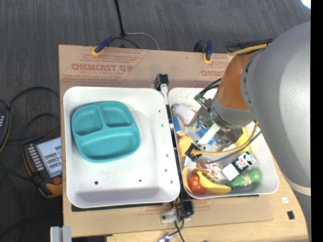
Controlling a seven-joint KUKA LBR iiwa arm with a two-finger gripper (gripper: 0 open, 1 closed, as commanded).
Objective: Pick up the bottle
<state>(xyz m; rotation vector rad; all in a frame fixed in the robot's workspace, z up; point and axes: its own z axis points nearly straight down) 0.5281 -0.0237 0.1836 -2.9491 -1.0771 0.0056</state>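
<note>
A small bottle [243,169] with a white cap, a black-and-white cow-patch label and a green end lies on its side in the front right corner of the right bin [270,185]. My gripper [202,142] hangs low over the middle of that bin, among the clutter, to the left of the bottle and a little behind it. The wrist and its attachments hide the fingertips, and I see nothing clearly held between them. The arm's grey body covers the bin's back right part.
A yellow banana [214,186] and a red tomato [196,184] lie at the right bin's front. A yellow piece [184,145] and a pale object [184,114] sit along its left wall. The left bin [101,185] holds a teal divided plate [105,130].
</note>
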